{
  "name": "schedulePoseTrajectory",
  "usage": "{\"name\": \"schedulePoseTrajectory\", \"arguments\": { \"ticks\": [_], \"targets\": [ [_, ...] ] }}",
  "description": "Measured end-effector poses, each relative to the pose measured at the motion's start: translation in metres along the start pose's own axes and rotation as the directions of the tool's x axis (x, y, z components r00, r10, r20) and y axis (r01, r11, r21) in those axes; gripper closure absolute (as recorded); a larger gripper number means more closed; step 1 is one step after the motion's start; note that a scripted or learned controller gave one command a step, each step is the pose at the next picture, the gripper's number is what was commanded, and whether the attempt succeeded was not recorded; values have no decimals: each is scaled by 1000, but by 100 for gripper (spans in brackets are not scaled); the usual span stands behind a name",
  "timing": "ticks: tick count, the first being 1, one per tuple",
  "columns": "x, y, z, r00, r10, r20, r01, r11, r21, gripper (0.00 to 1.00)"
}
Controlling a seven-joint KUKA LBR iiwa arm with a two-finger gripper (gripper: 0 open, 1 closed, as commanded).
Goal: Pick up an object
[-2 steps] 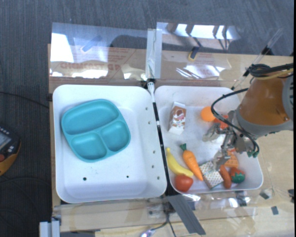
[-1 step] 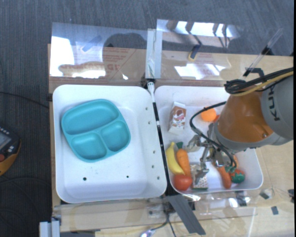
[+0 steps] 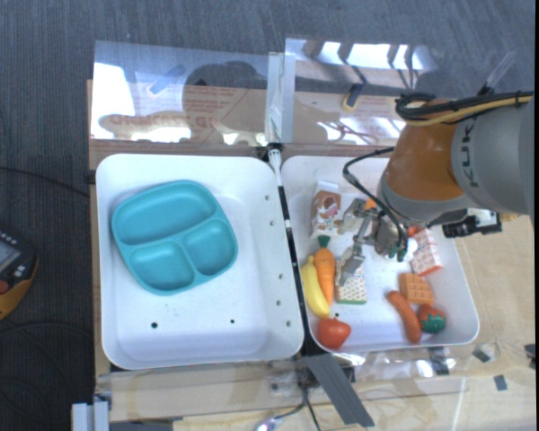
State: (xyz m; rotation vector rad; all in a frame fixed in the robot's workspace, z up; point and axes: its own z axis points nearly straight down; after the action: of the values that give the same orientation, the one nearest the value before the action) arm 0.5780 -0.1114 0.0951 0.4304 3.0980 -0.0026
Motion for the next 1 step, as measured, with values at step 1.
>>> {"name": "schedulePoseTrajectory", "arguments": {
  "ticks": [1],
  "targets": [
    [28, -4, -1, 993, 114, 16, -114, 994, -4, 0]
  ]
}}
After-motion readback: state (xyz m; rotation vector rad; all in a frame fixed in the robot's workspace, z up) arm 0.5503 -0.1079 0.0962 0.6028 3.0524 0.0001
